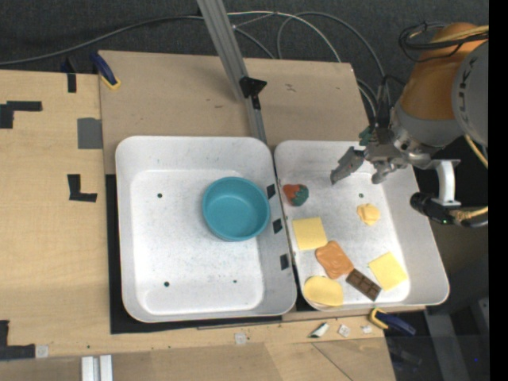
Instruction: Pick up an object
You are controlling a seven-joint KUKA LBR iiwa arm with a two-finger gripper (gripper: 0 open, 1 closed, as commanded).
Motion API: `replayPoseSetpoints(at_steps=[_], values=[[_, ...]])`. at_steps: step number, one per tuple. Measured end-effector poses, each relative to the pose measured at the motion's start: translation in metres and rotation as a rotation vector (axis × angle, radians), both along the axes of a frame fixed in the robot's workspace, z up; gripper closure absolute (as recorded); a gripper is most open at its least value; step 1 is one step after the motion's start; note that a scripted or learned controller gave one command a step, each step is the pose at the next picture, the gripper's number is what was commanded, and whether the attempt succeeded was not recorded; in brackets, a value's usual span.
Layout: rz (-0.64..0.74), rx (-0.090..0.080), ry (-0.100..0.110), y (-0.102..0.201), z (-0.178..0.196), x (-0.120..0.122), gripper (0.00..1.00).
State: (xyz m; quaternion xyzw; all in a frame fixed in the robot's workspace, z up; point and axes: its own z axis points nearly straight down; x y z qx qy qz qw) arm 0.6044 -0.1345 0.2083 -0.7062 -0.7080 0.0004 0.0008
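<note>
Grey, spread-fingered end effector [363,172] hovers empty over the right white plastic bin [419,240]. Nearest below it lies a small yellow crumpled piece [367,213], well apart from the other items. Best approach: centre over it, descend straight, then close.

No legible text or labels anywhere.

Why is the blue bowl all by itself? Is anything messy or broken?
Nothing looks broken or spilled. The blue bowl sits upright, alone in the left bin. The small food pieces lie scattered in the right bin, under the open gripper.
</note>
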Motion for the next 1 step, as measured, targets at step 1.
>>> replayPoseSetpoints(at_steps=[1], values=[[0.000, 0.000, 0.000, 0.0000, 0.0000, 0.0000, 0.00]])
